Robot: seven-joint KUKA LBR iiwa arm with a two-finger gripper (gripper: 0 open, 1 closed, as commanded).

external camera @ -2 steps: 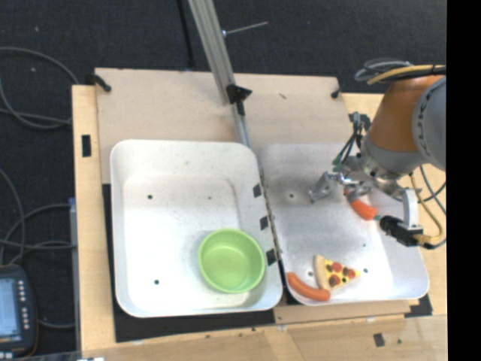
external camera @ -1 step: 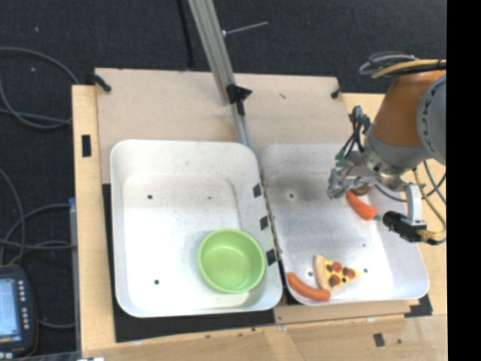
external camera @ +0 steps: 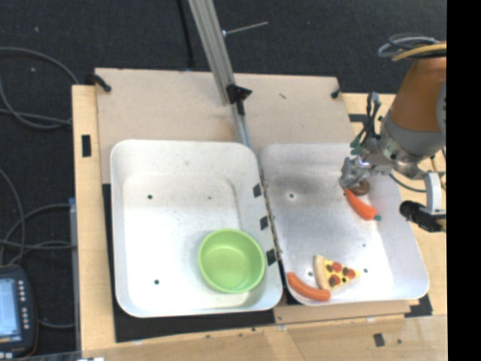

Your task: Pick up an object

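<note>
The arm (external camera: 418, 104) comes in from the right edge of the tabletop (external camera: 165, 107), grey with its orange band showing above the wrist. Its pincer (external camera: 355, 177) is low over the right bin (external camera: 316, 171), in the part of that bin closer to the far edge of the tabletop and toward its right side. I cannot tell if the pincer is wide or narrow, because the fingers are seen from above and they mix with a dark object under them.

Just below the pincer lies an orange carrot (external camera: 361, 204), tilted, with its upper end very near the pincer tips, maybe touching them. It rests on the bin floor; nothing is seen held between the fingers.

In the same bin, near the corner closest to the near edge of the tabletop and to the middle divider, there is a pizza slice (external camera: 332, 272) with red spots on it. Just beside it, along the near wall of the bin, lies a red-orange sausage (external camera: 308, 287). These two are touching or almost touching, and both are well apart from the carrot.

The left bin (external camera: 150, 171) carries a green bowl (external camera: 231, 259), upright, near its near-right corner, close to the wall shared with the right bin.

A metal pole (external camera: 214, 40) rises slanted from the far edge of the tabletop, between the two bins.
</note>
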